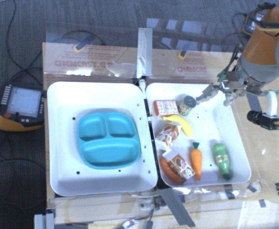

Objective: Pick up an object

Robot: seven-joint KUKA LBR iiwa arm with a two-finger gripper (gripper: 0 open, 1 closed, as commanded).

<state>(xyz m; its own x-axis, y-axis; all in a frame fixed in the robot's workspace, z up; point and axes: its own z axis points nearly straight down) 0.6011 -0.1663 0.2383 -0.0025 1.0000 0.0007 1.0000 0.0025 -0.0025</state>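
Observation:
The right bin [235, 128] holds several toy foods. At its back sit a small jar with a grey lid [187, 103] and an orange-and-white carton [166, 108]. In front of them are a banana [181, 123], a brown snack packet [167, 134], a carrot [196, 160], a green bottle [220, 160], a second packet [180, 165] and a red sausage [169, 171]. My gripper [214, 97] hangs over the bin's back right part, just right of the jar. It is open, with nothing between its fingers.
A blue divided plate [109, 138] lies in the left bin [63, 104]. A handheld control pendant [17, 106] rests on the floor to the left. Taped cardboard [106, 63] lines the bench behind both bins.

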